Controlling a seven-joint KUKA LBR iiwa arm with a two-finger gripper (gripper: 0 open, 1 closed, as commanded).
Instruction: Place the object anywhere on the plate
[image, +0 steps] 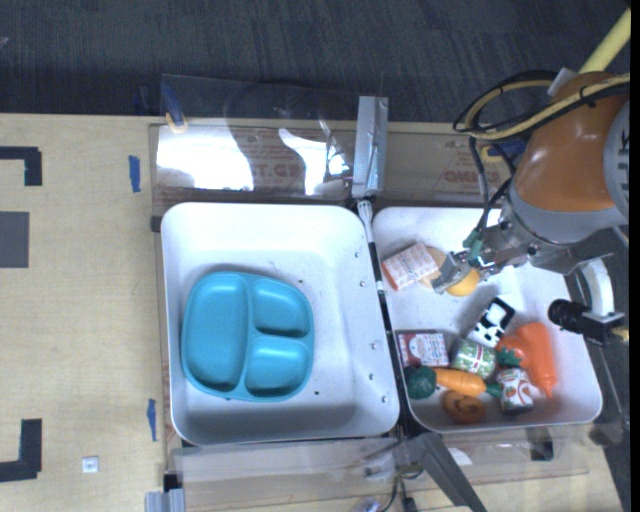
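Pale wooden table (70, 330) carries two white bins: a blue plate (247, 336) in the left bin (330, 230), toys piled in the right. Jaws (468, 262) hover over a yellow object (463, 283); their state cannot be told. Picking seems underway; next comes a secure lift, then leftward carry.

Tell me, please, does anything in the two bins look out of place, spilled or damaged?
Nothing looks spilled or broken. The blue plate lies flat in the left bin. The toy foods are heaped loosely along the right bin's near edge, and the hand sits over a yellow piece.
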